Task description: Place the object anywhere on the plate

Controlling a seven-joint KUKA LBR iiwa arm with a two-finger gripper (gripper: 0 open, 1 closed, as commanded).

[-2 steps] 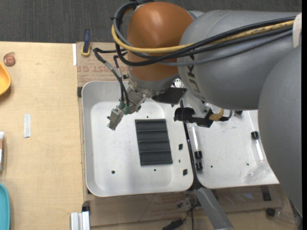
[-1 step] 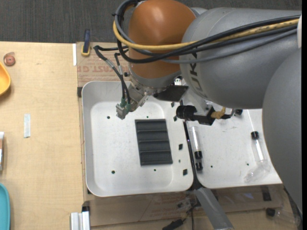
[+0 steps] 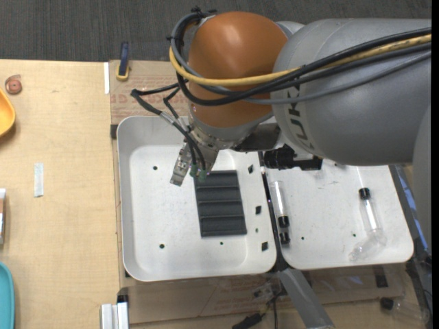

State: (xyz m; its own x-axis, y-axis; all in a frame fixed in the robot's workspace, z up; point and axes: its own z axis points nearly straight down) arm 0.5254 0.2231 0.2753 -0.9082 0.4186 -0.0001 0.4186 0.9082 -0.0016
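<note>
The black ribbed rectangular plate (image 3: 221, 203) lies flat in the left shallow white bin (image 3: 137, 252). The tool (image 3: 195, 163) hovers at the plate's upper-left corner; whether it grips anything cannot be told.

Looks like robotics lab, not home or kitchen. Big grey industrial arm (image 3: 357, 88) with orange band (image 3: 233, 67), loose cables (image 3: 309, 64) strapped along it. Two shallow white bins (image 3: 137, 204) side by side on plywood bench (image 3: 55, 149), cardboard under bins. Dark carpet floor (image 3: 82, 12) behind. Metal frame bits (image 3: 113, 315) at bench edge. Test-rig vibes all round.
</note>
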